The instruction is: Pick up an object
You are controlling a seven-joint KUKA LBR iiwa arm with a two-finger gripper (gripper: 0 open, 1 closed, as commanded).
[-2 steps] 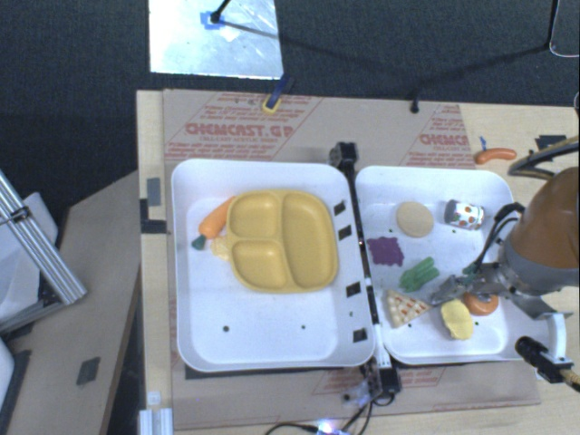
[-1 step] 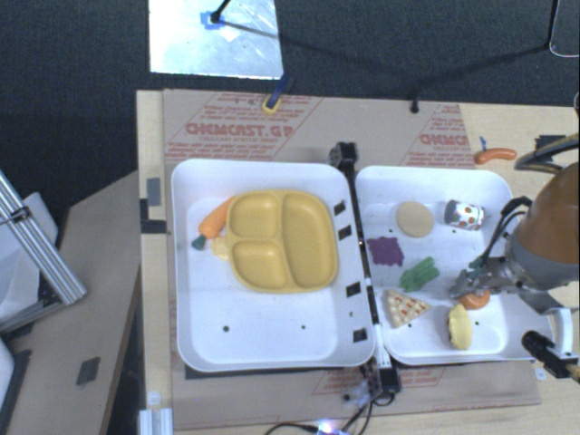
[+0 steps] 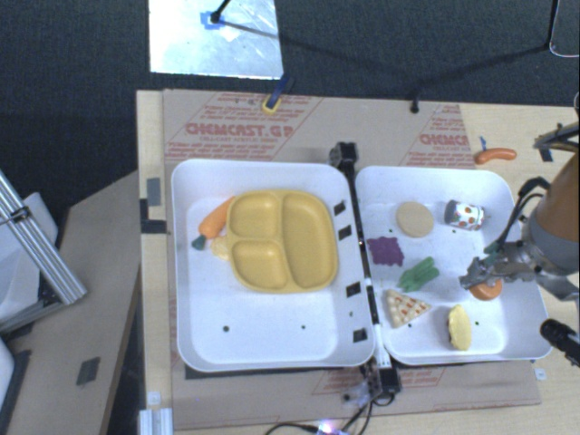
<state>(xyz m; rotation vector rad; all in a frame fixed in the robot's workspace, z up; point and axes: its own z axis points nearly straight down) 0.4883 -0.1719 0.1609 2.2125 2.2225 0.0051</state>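
The gripper (image 3: pixel 480 279) hangs low in the right bin (image 3: pixel 507 343), directly over an orange toy (image 3: pixel 488 290); whether its fingers are apart or together, I cannot tell; a green toy (image 3: pixel 418 273) lies near.

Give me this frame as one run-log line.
stage: reaching | gripper: low in right bin, over orange object | grasp: unconfirmed | yellow tray: left bin

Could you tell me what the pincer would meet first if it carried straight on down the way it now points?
Most likely the small orange object directly under the pincer in the right bin, though depth is hard to judge from above.
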